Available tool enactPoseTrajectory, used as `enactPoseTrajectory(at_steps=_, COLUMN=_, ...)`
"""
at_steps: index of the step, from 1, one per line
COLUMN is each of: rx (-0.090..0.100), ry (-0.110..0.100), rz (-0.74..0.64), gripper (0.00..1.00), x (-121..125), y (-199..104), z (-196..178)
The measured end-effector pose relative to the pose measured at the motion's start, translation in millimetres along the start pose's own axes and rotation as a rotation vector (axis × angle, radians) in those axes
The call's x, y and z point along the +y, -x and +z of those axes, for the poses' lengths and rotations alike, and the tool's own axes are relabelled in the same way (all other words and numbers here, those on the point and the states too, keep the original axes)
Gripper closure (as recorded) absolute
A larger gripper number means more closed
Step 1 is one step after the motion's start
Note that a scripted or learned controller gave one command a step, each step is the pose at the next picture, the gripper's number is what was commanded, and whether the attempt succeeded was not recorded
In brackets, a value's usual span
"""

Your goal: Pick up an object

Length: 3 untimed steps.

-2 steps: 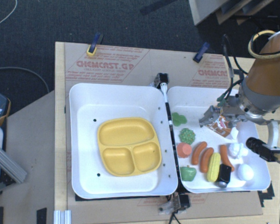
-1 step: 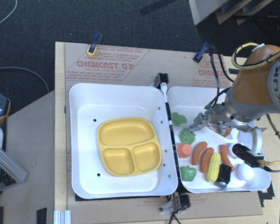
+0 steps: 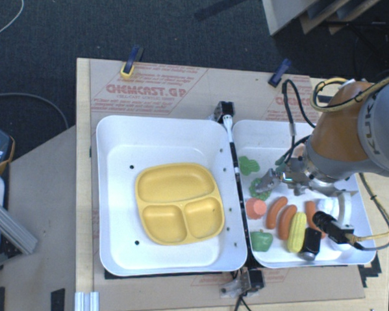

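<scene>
Covering much of the right bin [image 3: 261, 132], the arm [image 3: 342, 136].

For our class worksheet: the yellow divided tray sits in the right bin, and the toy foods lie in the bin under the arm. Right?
Not quite. The camera view shows the yellow divided tray in the left bin; the toy foods do lie in the bin under the arm.

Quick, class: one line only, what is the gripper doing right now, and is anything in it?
Gripper: low over the right bin, just above the green toy piece; open or shut cannot be told, and nothing shows in its grasp.
</scene>
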State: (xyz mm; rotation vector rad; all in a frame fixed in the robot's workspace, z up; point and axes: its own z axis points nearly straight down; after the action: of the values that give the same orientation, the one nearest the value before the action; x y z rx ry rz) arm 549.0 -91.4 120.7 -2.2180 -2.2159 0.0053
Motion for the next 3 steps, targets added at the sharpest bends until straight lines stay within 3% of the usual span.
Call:
enactPoseTrajectory(at_steps=1, rx=0.0, ry=0.001, rz=0.0, gripper=0.0, x=-0.7, y=-0.8, z=38.6)
enactPoseTrajectory(at_steps=2, rx=-0.002, ry=0.007, rz=0.001, gripper=1.0, x=0.4, y=-0.2, z=25.8)
enactPoseTrajectory(at_steps=3, rx=-0.004, ry=0.012, rz=0.0, gripper=1.0, x=-8.2, y=2.7, z=-31.1)
